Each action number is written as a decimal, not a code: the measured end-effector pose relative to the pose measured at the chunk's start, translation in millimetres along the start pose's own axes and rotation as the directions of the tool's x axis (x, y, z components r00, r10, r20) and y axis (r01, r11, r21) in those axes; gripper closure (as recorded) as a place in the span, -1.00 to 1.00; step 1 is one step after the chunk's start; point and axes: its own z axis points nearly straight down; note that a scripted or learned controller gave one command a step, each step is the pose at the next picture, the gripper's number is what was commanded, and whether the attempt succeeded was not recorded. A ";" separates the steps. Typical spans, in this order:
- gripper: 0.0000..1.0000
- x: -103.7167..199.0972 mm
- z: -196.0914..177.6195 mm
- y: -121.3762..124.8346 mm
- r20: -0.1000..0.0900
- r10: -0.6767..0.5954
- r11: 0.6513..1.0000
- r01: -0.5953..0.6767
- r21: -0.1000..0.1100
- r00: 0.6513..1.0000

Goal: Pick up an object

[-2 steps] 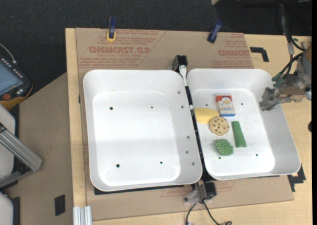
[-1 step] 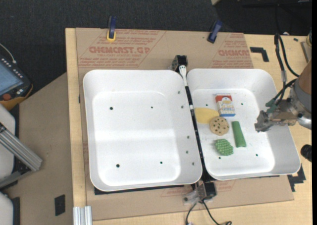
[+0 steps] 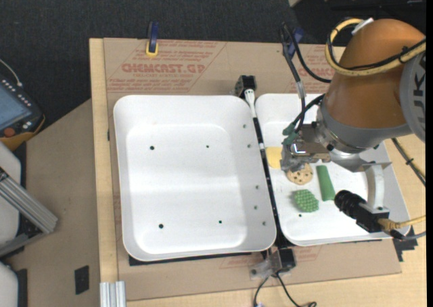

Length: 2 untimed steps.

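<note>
The right bin (image 3: pixel 270 113) holds a pale yellow piece (image 3: pixel 272 157), a tan cookie with dark chips (image 3: pixel 298 176), a green stick (image 3: pixel 325 182) and a knobbly green ball (image 3: pixel 306 201). My gripper (image 3: pixel 295 159) hangs low over the bin, just above the cookie and right of the yellow piece. The orange and grey wrist hides most of the bin's far right part. Nothing shows between the fingers.
The left bin (image 3: pixel 186 174) lies beside the right one, a dark divider with clamps between them. Both bins rest on a cardboard sheet (image 3: pixel 169 59). A grey rail (image 3: pixel 24 201) stands off the bench at the left.
</note>
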 end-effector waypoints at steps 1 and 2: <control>1.00 15.0 -29.7 1.1 0.003 0.014 1.000 -0.014 -0.002 1.000; 1.00 55.2 -58.4 1.6 0.003 0.013 1.000 -0.013 0.000 1.000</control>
